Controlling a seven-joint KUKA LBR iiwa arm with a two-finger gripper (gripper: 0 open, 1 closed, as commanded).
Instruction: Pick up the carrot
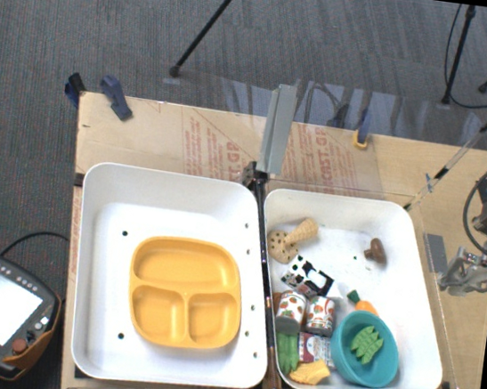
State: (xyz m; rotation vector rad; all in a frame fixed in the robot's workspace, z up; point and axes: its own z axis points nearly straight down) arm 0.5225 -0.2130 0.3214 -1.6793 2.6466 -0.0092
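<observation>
Cardboard-topped bench [338, 158] bearing two white bins [97, 213]

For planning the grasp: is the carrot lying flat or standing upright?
Lying flat: the carrot rests on the right bin floor, beside the teal bowl.

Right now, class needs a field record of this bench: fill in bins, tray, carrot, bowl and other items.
left bin: holds a yellow tray with three compartments
right bin: holds all the small items
carrot: orange, at the bowl's upper rim
bowl: teal, with a green item inside
cans: two, side by side, left of the bowl
ice cream cone: upper left of right bin
brown item: lies apart, upper right
</observation>
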